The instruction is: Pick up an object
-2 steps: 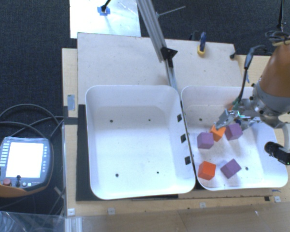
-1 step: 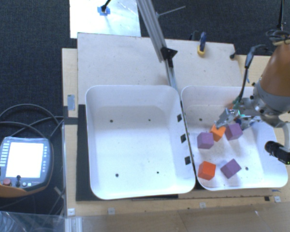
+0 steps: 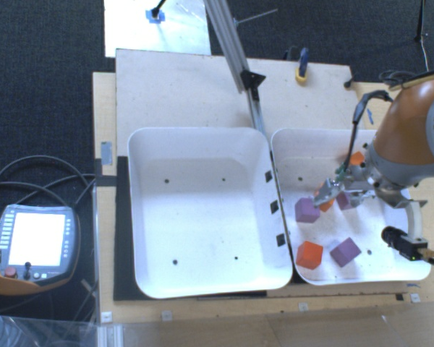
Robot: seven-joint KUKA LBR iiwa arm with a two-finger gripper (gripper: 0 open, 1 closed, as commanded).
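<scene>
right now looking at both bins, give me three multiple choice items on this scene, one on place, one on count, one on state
1. Which bin holds the blocks?
A. the left bin
B. the right bin
C. both bins

2. How many purple blocks sit fully in the open?
A. two
B. five
C. none

3. How does the front orange block lie?
A. stacked on a purple block
B. hanging over the bin's rim
C. on the bin floor

Answers:
1 B: the blocks lie in the right bin, where the gripper reaches.
2 A: one purple block and another purple block are clear; a third is partly hidden.
3 C: the front orange block rests on the floor.
</scene>
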